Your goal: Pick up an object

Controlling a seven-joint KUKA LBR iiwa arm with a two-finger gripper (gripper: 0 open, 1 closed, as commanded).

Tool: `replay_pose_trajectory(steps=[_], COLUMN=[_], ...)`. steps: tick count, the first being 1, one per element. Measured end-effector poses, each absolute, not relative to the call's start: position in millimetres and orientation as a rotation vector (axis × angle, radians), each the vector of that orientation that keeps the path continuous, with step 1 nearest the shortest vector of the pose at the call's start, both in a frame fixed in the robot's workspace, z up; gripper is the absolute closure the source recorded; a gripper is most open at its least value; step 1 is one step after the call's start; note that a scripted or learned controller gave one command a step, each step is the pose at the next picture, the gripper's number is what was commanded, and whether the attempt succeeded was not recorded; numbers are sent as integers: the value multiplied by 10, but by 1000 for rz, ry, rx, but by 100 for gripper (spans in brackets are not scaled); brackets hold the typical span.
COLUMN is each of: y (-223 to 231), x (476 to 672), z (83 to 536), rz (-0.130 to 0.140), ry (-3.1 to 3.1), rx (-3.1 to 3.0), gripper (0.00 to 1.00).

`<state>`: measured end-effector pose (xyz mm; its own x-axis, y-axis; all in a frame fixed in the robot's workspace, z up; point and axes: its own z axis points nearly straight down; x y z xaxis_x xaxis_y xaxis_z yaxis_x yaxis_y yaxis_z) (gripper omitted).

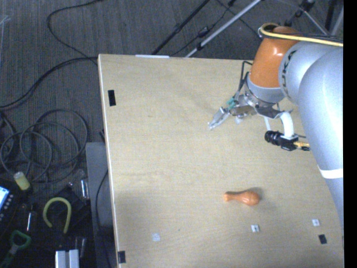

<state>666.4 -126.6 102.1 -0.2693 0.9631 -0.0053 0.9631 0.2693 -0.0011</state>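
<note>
— Overhead, then: what does the bench (167, 149) carry?

— A flat, pale tan board, matt and lightly speckled, with small black tabs at its edges. No raised bin walls can be made out on it. One thing lies on it: an orange object (243, 197), smooth, with a rounded bulb at the right and a thin neck tapering left, like a small skittle or gourd, on its side in the lower right part of the board.

— And the arm?

— Grey, glossy arm (321, 105) with an orange band (270, 60), entering from the right, its lower body cut off by the picture's edge. The gripper (217, 120) points left and slightly down over the upper middle of the board, well apart from the orange object.

— Does it hold anything?

— Nothing shows between its tips. The two thin metal fingers (222, 115) lie close together, with at most a narrow gap; the blur makes the exact gap hard to read.

— Anything else?

— A black fitting (281, 139) with a white loop hangs beside the wrist. On the dark carpet at left lie looped black cables (44, 144) and a yellow-green U-shaped piece (57, 211); silver stand legs (240, 13) cross the top. Small pale markers (255, 228) near the board's lower edge are too tiny to identify.
</note>
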Motion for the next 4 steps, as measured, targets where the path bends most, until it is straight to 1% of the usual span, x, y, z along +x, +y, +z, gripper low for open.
replay_pose_trajectory(steps=[1, 2, 3, 4], y=[-1471, -1463, -895, -191], x=[6683, 6692, 6689, 6263], z=[840, 945, 1841, 1830], rz=[-2, 3, 1, -1], ry=[2768, 2765, 2692, 2551], rx=[1483, 1484, 1617, 1837], gripper=[0, 100, 100, 100])
